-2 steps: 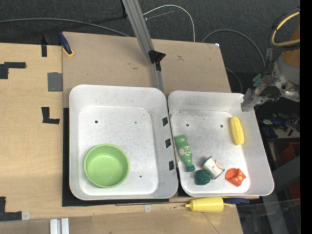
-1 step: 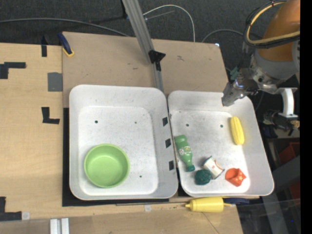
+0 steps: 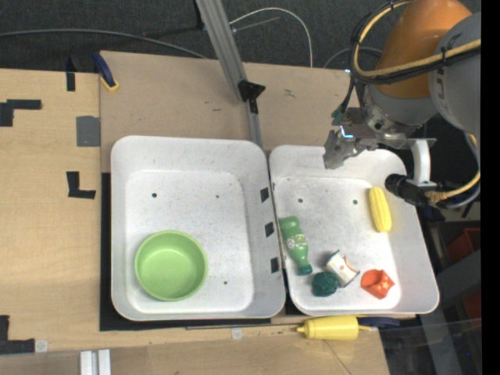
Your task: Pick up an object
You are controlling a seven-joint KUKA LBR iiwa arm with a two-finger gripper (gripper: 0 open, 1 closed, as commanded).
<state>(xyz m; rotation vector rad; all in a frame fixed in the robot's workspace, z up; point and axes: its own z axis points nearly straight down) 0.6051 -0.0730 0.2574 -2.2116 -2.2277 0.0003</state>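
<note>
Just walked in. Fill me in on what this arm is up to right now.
The arm reaches in from the right, its pincer over the far rim of the right bin, with nothing seen between its fingers. In that bin lie a yellow corn cob, a green bottle, a dark green lump, a small white carton and a red piece. The left bin holds a green bowl. A yellow bottle lies on the bench outside the bins.

Grey arm (image 3: 457, 61), orange band, yellow-black cables
</note>
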